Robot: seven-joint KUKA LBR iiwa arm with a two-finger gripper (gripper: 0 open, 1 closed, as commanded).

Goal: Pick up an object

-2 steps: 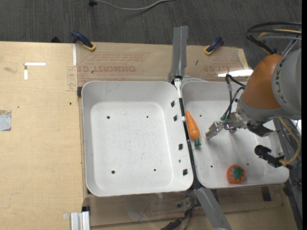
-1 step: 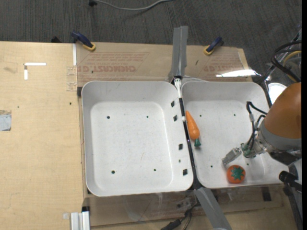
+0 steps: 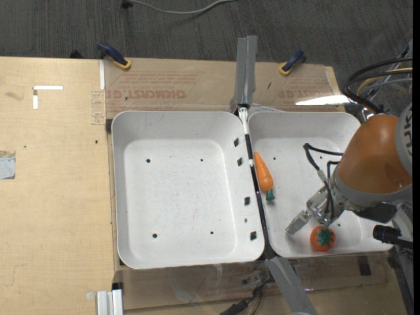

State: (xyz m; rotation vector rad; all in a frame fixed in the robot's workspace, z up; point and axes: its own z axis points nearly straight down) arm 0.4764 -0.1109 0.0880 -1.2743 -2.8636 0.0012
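The claw (image 3: 314, 220), spread and holding nothing, hovers just left of the tomato (image 3: 322, 239); next it must shift right and descend.

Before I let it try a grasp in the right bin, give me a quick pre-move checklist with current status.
1. Target in view: small red-orange toy lies in the right bin: ok.
2. Gripper over that toy: just up-left of it, not centred: not ok.
3. Toy between the gripper's tips: not ok.
4. Finger opening: cannot tell.
5. Carrot out of the way, by the bin's left wall: ok.
6. Black cable near the wrist: cannot tell if it snags.
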